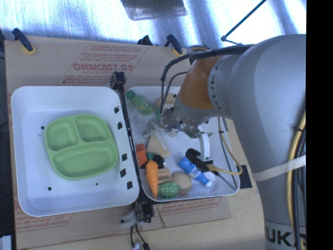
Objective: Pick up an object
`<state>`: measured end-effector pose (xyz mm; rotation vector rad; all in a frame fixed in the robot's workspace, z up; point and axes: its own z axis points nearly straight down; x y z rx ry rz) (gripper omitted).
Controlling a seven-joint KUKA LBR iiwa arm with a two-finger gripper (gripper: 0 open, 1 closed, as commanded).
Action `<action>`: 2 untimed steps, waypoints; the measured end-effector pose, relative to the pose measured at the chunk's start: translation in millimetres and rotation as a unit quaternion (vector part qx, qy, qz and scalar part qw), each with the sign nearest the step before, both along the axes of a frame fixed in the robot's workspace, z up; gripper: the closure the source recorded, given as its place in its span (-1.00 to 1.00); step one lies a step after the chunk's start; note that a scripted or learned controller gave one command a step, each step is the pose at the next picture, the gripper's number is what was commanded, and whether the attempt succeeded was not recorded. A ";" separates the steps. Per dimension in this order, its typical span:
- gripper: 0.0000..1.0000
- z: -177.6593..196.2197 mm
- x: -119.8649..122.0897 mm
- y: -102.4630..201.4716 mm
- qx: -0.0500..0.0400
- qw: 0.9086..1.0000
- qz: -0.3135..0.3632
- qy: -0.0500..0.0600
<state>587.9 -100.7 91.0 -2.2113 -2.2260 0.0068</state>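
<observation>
While the claw point(160, 123) hangs low in the right bin point(229, 187), how wide it stands I cannot tell, nor anything held; I judge it should settle squarely over one loose object before closing. Nearest lie one green knobbly piece point(168, 189), one carrot point(152, 176) and one blue bottle point(194, 171). Farther off sit one green bottle point(138, 101) and, in the left bin point(26, 139), one green divided plate point(80, 146).
</observation>
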 end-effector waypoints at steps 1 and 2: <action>-1.00 0.7 36.8 8.0 0.001 1.000 0.000 -0.001; -1.00 -0.7 66.0 8.8 0.002 1.000 -0.002 0.005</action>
